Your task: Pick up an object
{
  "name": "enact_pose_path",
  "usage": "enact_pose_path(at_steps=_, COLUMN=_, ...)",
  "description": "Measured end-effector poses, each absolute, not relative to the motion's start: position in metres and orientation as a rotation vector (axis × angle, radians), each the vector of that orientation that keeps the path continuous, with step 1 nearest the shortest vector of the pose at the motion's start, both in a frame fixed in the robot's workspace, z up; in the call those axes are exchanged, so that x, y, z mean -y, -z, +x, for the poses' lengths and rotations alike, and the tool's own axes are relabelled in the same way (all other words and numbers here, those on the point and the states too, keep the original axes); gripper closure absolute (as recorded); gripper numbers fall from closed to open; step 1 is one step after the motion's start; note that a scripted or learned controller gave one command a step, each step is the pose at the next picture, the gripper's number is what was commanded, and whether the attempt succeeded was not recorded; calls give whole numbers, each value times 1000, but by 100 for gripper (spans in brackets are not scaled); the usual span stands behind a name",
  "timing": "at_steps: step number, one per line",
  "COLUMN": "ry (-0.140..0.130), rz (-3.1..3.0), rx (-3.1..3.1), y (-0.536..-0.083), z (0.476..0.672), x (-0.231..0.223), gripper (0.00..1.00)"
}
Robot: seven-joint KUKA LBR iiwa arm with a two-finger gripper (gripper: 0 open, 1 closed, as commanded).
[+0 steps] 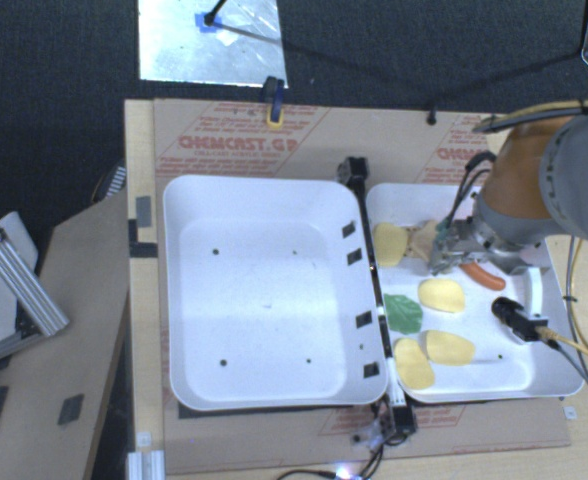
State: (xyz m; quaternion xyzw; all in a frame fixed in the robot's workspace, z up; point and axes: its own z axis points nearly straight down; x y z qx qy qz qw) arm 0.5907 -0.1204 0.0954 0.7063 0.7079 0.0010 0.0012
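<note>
From my remote station I see the shallow white right-hand bin (549, 373) holding the grey arm's two-finger gripper (442, 258), finger state indeterminate, low beside the orange sausage-shaped object (483, 276), whose long axis runs down-right, away from the gripper.

1. You are looking at a robot lab, not a home.
2. A big grey robot arm (564, 183) reaches over a bench (234, 138) with printed board on top.
3. Two white bins (264, 288) sit side by side, with clamps and wires around.
</note>
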Motion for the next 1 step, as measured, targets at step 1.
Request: enact_pose_path(at_steps=1, ry=-4, rz=2222, rx=-2206, y=-265, z=493, x=185, gripper=100)
